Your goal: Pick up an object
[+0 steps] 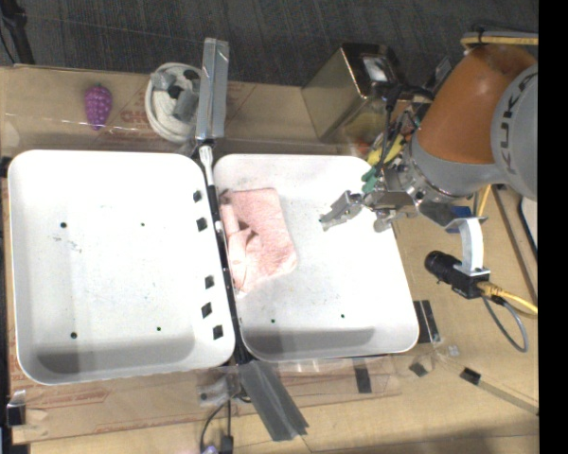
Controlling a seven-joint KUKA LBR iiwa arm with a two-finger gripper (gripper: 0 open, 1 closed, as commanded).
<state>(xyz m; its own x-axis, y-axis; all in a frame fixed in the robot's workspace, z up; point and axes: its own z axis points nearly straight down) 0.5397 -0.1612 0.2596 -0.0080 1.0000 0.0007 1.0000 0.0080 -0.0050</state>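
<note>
- Reaching in from three o'clock, the grey arm (473, 112) with its orange band hangs over the right bin (379, 282), wrist above that bin's upper right corner.
- The gripper (339, 212) points toward nine o'clock, over bare white floor at about the one o'clock part of the bin.
- Fingers: seen at a slant, small and grey against white. Nothing sits between them. Whether they stand wide or narrow I cannot tell.
- Task object: a pink cloth (257, 237), folded and rumpled, lying flat in the right bin against its left wall, around the nine to ten o'clock part, just beside the divider between the bins.
- Cloth and gripper are apart, with clear bin floor between them. No contact.
- The left bin (104, 263) carries only small dark marks on its floor.
- Off the bins, on the bench at eleven o'clock: a purple grape-like object (97, 104) and a white roll (173, 99). Neither is within easy reach of the tool, by my reading.
- Step in hand, as I judge it: approach, before any grasp. No pick has begun.
- Next move calls for travel toward nine o'clock until the tool is over the cloth, then a descent with fingers spread enough to pinch a raised fold.
- Risk, by judgement: the cloth lies close to the wall, so a finger may strike the divider, or close on a single thin layer and slip.
</note>
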